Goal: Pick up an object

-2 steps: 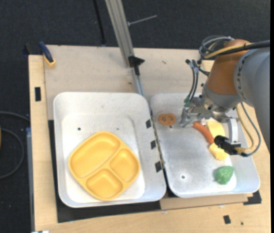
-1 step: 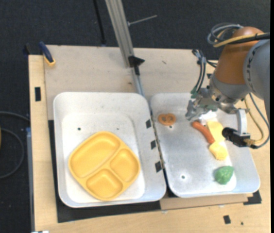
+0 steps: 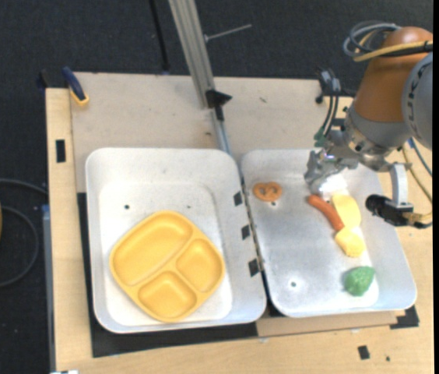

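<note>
The light wooden bench point(image 3: 142, 107) carries two shallow white bins side by side, and every position below is given relative to the right-hand white bin point(image 3: 297, 248). The left-hand white bin point(image 3: 107, 170) touches or nearly touches that bin's left wall and holds a yellow plastic tray with three compartments point(image 3: 167, 265), lying flat toward its near edge. The grey arm with the orange band point(image 3: 387, 76) enters over the right bin's far right corner. A slanted aluminium rail point(image 3: 192, 41) stands beyond the bin's far left corner. The two-finger gripper point(image 3: 322, 170) sits low over the far part of the right bin, just above a small white item point(image 3: 333, 184) that cannot be identified; whether its fingers are wide, narrow or closed on anything cannot be told. Within the right bin, a pale yellow block-shaped piece point(image 3: 346, 209) lies right of centre, with a second yellow chunk point(image 3: 351, 242) just beside it on the near side. An orange carrot-shaped piece point(image 3: 325, 211) lies slanted, touching the first yellow piece on its left. A green lumpy piece point(image 3: 359, 280) rests near the bin's near right corner. A small round brown-orange piece point(image 3: 267, 192) lies near the far left wall, well apart from the others.
</note>
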Robot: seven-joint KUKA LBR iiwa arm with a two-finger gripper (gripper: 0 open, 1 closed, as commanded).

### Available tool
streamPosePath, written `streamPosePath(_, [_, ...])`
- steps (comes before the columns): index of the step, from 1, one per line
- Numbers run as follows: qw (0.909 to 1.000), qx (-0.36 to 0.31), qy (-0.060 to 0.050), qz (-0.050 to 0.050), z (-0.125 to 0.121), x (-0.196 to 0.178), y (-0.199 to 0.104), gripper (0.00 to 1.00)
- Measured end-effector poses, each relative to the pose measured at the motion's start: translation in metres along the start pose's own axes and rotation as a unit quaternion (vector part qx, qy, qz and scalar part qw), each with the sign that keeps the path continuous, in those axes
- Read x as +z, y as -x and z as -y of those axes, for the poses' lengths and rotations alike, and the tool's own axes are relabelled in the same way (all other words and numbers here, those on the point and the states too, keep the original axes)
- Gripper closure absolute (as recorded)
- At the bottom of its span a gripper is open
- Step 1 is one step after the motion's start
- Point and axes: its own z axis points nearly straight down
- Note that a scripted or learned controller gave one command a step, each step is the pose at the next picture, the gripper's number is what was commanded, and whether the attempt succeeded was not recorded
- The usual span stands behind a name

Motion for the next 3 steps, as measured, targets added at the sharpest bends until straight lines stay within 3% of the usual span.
streamPosePath(1, [1.0, -0.003, -0.001, -0.001, 0.018, -0.016, -0.045, 1.0])
streamPosePath(3, [1.0, -0.003, -0.002, -0.001, 0.051, -0.005, -0.148, 1.0])
